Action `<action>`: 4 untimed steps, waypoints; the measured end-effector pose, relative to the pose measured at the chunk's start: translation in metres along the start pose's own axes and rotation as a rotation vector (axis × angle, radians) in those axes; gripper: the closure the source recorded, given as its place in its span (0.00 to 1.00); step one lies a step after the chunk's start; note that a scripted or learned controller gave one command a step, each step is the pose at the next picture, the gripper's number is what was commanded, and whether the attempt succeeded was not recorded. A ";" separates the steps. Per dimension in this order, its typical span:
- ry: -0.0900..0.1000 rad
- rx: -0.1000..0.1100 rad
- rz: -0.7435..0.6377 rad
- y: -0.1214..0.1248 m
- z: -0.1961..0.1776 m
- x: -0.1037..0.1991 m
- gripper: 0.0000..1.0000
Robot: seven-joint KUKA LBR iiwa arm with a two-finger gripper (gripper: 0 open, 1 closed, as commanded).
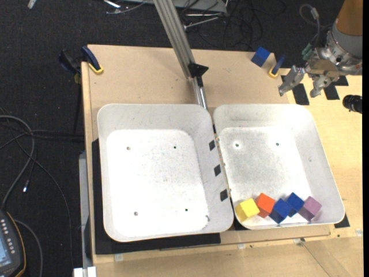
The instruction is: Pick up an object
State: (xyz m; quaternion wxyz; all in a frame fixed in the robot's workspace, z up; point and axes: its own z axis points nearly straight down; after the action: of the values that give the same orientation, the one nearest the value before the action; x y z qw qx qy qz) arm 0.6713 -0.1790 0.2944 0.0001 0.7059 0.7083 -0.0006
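Observation:
Several small blocks lie in a row along the near edge of the right bin [300, 131]: a yellow block [248, 209], an orange block [265, 203], two dark blue blocks [286, 206] and a purple block [311, 207]. My gripper [304, 83] hangs above the bench beyond the right bin's far right corner, well away from the blocks. Its two fingers [290, 81] point down and stand apart, open, with nothing between them.
The left bin [115, 126] sits beside the right one. A loose blue block [261, 55] rests on the bench behind the right bin, next to a yellow-tipped clamp [274, 67]. A slanted metal pole [176, 30] crosses above the bins' far seam.

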 end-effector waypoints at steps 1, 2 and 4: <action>0.003 0.006 0.004 -0.096 0.037 0.042 0.00; 0.005 0.007 -0.006 -0.109 0.103 0.128 0.00; 0.000 -0.004 0.004 -0.078 0.089 0.128 1.00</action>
State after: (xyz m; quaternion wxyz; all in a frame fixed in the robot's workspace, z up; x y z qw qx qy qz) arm 0.5928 -0.0509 0.2053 0.0014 0.7072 0.7070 0.0010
